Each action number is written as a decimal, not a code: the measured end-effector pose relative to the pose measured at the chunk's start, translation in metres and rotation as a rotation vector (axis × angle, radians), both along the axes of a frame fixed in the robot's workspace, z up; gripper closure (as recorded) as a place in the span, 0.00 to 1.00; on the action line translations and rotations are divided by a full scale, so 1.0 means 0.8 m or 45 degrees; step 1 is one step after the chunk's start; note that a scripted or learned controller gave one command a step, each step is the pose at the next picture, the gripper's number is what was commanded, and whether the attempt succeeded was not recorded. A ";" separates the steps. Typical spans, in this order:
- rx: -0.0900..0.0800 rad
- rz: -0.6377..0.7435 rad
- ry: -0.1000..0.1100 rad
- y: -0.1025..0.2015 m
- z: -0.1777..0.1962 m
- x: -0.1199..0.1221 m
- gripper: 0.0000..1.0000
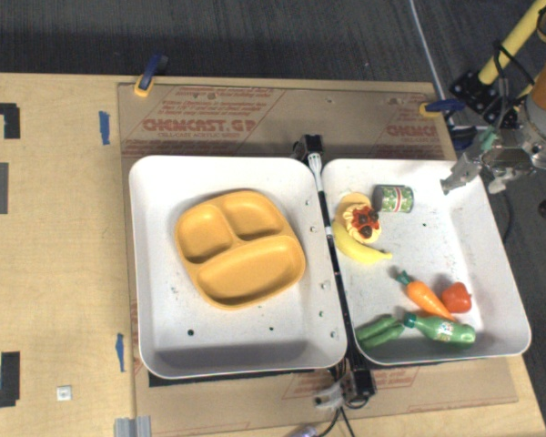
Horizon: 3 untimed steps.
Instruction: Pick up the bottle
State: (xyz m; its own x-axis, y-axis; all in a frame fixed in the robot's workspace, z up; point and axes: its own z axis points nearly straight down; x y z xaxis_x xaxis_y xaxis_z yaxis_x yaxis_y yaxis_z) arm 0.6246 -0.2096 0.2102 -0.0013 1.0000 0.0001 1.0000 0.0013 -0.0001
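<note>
Reaching in is the step in hand; the gripper (461, 173) hovers at the right bin's (491, 244) far edge, whether its fingers are parted or closed I cannot tell; the green bottle (443, 330) lies well below them, beside the carrot (422, 295); next comes descent over it.

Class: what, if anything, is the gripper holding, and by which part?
Nothing. The gripper hangs at the right bin's upper right edge; the bottle lies apart, near the front.

Even, fairly bright light falls from overhead, and shadows stay soft and short. The white bins (255, 353) look slightly washed out, with a mild sheen. The picture seems a bit soft, perhaps grainier toward the dark floor (255, 16).
</note>
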 end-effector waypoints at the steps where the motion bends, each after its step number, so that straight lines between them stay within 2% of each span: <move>1: -0.002 0.002 -0.003 0.000 0.013 0.001 1.00; 2: -0.004 0.276 -0.005 -0.018 0.023 0.021 1.00; 3: -0.008 0.278 -0.010 -0.017 0.037 0.023 1.00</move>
